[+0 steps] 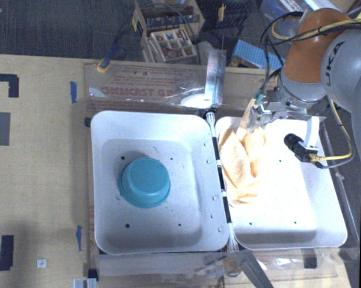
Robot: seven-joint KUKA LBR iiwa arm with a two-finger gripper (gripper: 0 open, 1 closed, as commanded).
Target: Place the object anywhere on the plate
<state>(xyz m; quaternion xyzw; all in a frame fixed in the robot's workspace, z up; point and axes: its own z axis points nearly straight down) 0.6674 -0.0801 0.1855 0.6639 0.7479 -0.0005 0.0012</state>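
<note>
From my remote station: the gripper hangs at upper right of frame over the right bin, its fingers pinching the top of a pale yellow cloth draped along that bin's left side. The blue plate sits in the left bin, at centre-left of frame.

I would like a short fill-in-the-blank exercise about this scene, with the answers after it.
1. The blue plate lies in the ___ bin.
2. The yellow cloth lies in the ___ bin.
3. The gripper is above the cloth's ___ end.

Answers: left; right; far
</note>
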